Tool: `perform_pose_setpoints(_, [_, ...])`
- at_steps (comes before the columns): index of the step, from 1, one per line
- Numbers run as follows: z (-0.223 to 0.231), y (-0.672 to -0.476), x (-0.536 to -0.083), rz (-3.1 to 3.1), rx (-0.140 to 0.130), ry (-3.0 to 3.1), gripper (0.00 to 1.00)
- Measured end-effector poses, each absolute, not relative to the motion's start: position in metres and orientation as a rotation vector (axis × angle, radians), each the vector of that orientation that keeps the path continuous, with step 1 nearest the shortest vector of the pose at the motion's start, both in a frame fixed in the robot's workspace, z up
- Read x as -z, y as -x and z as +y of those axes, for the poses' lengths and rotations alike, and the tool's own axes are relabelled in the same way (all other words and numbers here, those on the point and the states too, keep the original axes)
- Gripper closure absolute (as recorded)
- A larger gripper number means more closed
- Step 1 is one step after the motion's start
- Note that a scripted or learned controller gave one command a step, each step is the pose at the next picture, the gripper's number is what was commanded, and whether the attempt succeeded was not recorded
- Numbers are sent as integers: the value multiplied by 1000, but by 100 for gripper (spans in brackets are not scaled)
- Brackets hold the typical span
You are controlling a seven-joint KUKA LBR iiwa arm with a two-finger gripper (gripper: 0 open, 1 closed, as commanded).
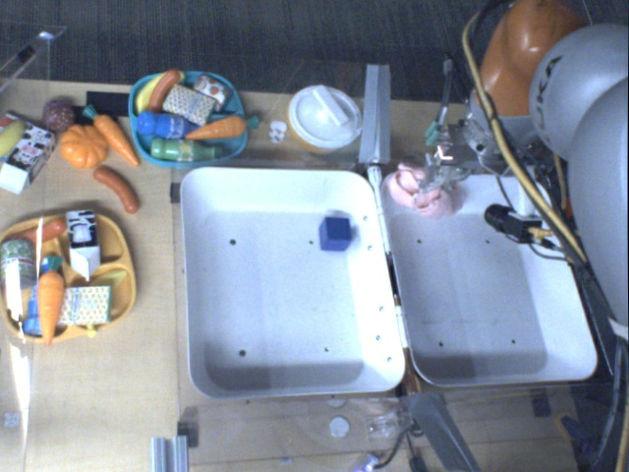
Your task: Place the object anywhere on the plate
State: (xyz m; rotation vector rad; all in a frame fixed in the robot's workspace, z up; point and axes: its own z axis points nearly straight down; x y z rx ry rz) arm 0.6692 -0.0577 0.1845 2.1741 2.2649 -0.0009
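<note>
Camera view: pink plate [425, 191] beneath tool [439, 161].

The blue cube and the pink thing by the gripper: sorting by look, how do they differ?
The blue cube is dark, hard-edged and boxy; the pink object is pale, rounded and lumpy. The cube sits in the left bin, apart from the gripper; the pink object lies in the right bin beneath it. Both are small.

toy food fills a blue bowl [147, 147] and yellow tray [122, 264].
</note>
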Motion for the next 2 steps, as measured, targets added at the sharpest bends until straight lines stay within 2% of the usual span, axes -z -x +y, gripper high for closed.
perform_pose_setpoints(1, [-56, -670, -225, 2274, -2, -2164, 100])
perform_pose_setpoints(2, [-10, -647, -215, 2664, -2, -1663, 100])
